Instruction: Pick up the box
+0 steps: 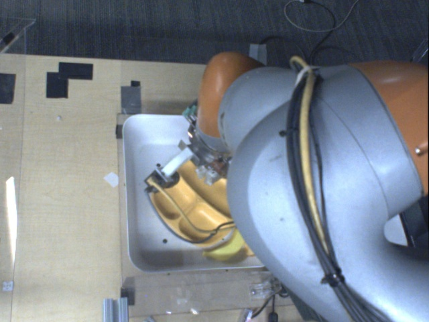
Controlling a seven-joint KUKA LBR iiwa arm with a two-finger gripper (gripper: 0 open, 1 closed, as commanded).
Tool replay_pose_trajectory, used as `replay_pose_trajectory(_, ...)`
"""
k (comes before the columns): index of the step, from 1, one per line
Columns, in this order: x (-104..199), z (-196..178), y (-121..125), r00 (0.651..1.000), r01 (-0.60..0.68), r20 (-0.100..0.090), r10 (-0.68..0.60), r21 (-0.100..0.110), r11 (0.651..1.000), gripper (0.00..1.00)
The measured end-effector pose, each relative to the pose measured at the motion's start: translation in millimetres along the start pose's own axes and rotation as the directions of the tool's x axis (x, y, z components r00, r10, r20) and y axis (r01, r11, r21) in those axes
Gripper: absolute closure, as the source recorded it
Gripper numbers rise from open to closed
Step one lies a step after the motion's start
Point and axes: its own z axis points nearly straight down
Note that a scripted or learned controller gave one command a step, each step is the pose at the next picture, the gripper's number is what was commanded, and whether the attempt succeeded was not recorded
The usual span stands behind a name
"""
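One white bin (134,200) holds one mustard-yellow box (184,210) with shallow recesses in its upper face, just below the gripper (208,172). Its long axis runs upper left to lower right. One brighter yellow piece (226,249) lies farther below the gripper. I cannot tell whether the gripper is open or closed.

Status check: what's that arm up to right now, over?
Gripper over the white bin, above yellow items. Cannot tell which is the box. Arm hides much of the bin.
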Motion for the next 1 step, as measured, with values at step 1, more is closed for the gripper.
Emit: replay_pose_trajectory(1, 79.1, -57.3, 1.7, 0.991, -0.136, -0.007, 0.136, 0.001, 0.991, 1.00)
